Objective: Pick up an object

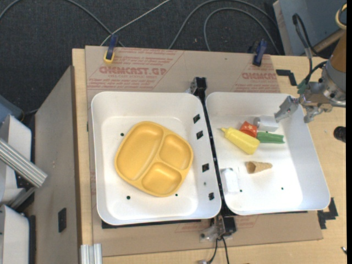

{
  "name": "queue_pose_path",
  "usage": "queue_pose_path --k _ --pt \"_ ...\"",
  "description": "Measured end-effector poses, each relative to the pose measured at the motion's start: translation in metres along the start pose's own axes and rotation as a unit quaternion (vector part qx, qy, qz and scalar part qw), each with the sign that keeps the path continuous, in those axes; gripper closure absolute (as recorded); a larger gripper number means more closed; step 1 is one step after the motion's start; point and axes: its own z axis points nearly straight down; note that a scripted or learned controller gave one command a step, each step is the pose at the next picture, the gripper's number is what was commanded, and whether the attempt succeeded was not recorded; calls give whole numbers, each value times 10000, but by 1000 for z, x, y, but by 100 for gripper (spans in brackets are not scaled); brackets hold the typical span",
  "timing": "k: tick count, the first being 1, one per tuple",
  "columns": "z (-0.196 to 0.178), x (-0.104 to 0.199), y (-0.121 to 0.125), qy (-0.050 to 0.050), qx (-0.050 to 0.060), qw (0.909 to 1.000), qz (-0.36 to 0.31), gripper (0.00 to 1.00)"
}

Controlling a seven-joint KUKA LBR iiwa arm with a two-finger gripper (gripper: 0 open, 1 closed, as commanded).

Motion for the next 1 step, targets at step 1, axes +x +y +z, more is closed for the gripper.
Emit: queue_pose_path --k 1 --pt "-8 1 3 -15 -71 10000 -19 0"
